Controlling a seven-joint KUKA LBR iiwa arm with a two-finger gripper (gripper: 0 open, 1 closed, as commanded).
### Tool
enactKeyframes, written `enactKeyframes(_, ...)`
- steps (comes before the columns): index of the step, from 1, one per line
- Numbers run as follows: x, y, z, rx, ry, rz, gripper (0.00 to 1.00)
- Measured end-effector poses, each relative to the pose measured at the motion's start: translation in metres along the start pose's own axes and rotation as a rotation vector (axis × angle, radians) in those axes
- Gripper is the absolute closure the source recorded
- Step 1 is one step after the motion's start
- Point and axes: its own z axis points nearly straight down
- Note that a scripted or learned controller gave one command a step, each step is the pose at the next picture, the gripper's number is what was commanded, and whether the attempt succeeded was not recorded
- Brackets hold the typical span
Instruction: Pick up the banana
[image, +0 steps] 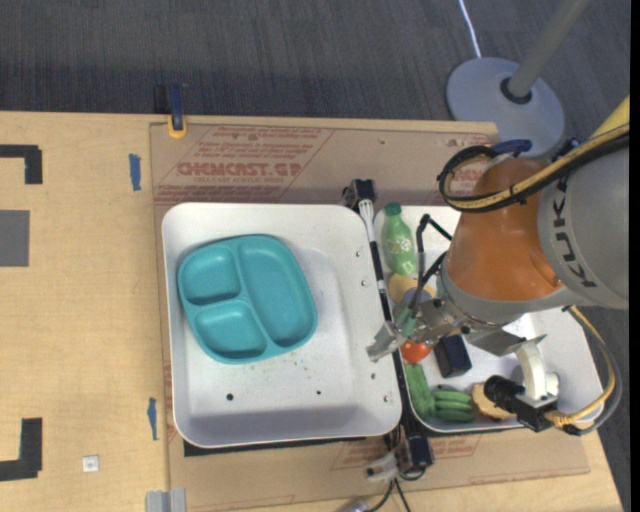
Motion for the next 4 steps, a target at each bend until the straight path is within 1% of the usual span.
enactKeyframes(1,-0.069,0.056,-0.001,-0.003,-0.003,0.01,0.0)
enactKeyframes(2,-0.002,0.031,-0.001,-0.001,-0.001,-0.233,0.0)
enactKeyframes(3,-0.003,0.032,-0.01,-0.004,-0.002,-0.232,1.0)
enactKeyframes(4,-0.003,0.032,-0.01,-0.003,-0.002,-0.232,0.0)
